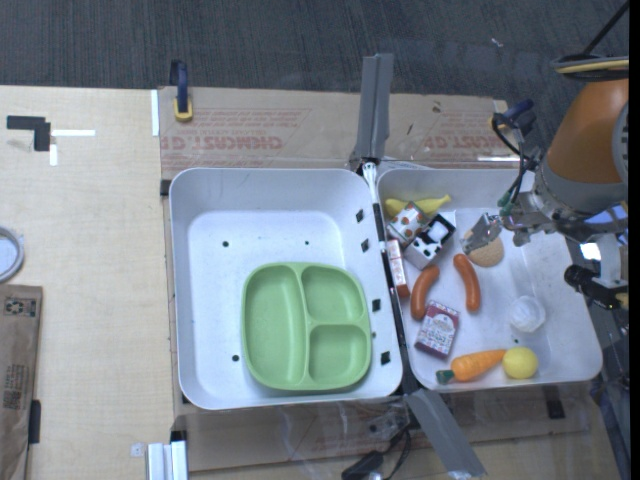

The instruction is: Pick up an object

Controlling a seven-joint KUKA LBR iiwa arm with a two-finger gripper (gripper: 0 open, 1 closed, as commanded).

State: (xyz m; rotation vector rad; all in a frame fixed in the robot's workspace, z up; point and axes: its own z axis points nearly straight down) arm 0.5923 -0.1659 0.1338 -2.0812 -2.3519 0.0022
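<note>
The right bin holds several items. Among them are a yellow banana, a black-and-white toy, two red sausages, a red carton, a carrot, a lemon and a clear round lid. A tan round bun lies near the bin's middle. My gripper hangs low over the bun's upper left edge. Its metal tip is close to the bun or touching it; I cannot tell which.
The left bin contains a green divided plate. A grey divider post rises between the bins at the back. My arm's orange band and cables hang over the right bin's far right corner.
</note>
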